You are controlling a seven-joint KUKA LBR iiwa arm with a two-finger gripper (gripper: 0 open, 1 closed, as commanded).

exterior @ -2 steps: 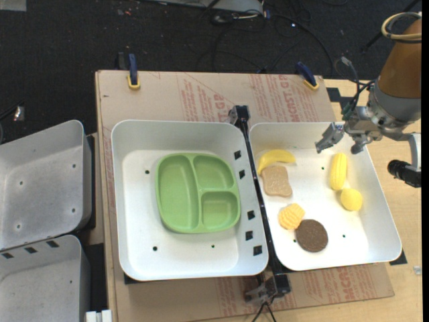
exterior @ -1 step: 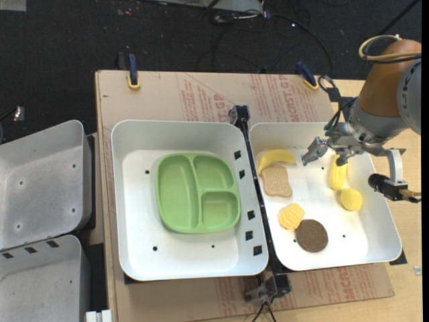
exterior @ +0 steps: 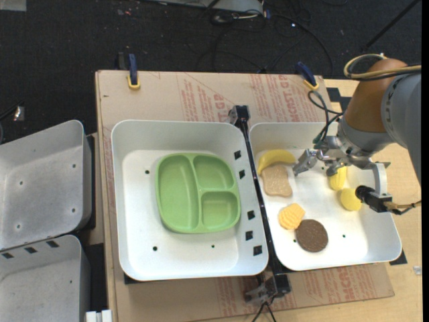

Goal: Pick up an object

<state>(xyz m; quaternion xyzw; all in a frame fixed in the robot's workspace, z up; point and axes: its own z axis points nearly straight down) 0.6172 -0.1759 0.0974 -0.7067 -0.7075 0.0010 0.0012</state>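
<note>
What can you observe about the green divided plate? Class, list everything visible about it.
The green divided plate looks like smooth, pale green plastic, a rounded rectangle with three compartments: one long section on its left side and two smaller ones on its right. It lies flat and upright, slightly rotated, near the middle of the left white bin, resting on the bin's floor. Its compartments hold nothing, and nothing else touches it.

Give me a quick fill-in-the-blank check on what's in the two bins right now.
1. The green divided tray lies in the ____ bin.
2. The brown round cookie lies in the ____ bin.
3. The slice of bread lies right beside the ____-coloured banana.

Missing words: left; right; yellow
</note>
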